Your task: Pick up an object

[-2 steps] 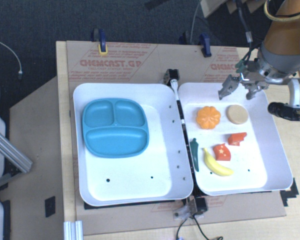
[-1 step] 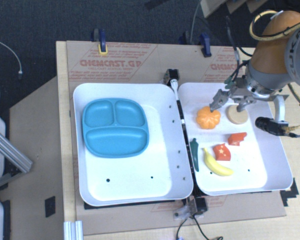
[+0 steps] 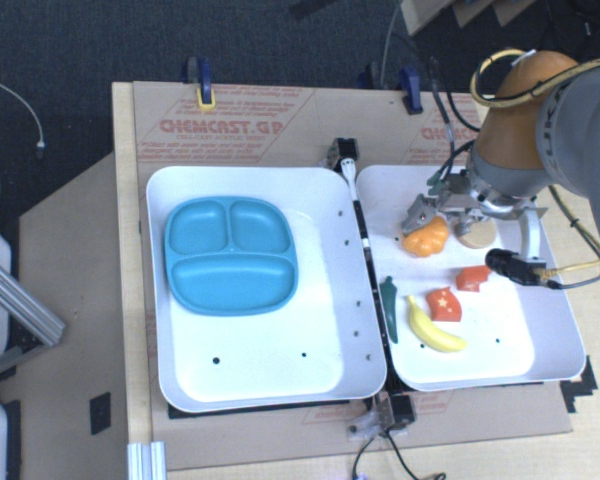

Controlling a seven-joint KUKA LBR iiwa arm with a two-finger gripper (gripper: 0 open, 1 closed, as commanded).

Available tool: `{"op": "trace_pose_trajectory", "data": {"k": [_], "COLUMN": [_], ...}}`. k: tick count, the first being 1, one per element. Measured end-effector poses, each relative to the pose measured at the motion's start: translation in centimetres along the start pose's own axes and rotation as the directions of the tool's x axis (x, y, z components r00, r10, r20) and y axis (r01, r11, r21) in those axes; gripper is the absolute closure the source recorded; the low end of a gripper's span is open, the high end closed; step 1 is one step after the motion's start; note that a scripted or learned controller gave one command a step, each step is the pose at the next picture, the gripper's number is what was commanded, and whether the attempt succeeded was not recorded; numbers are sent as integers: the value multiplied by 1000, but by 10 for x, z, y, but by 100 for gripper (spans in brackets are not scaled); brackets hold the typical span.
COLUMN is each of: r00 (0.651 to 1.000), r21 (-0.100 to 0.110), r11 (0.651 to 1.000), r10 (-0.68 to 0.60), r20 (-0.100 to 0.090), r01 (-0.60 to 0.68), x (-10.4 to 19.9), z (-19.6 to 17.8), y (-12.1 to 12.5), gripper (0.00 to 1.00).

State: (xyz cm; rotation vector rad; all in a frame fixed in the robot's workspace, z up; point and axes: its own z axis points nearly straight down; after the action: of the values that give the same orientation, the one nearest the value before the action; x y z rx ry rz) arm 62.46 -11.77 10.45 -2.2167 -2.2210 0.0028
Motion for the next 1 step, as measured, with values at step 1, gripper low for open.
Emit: {"op": "trace_pose_trajectory", "data": {"k": [1], "r00": [1000], "r21": [-21], "r11": [1000], "r10": [0], "r20": [1], "r01": [0], "x": [1], "z": [-21], "y": [6], "gripper": [100]}}
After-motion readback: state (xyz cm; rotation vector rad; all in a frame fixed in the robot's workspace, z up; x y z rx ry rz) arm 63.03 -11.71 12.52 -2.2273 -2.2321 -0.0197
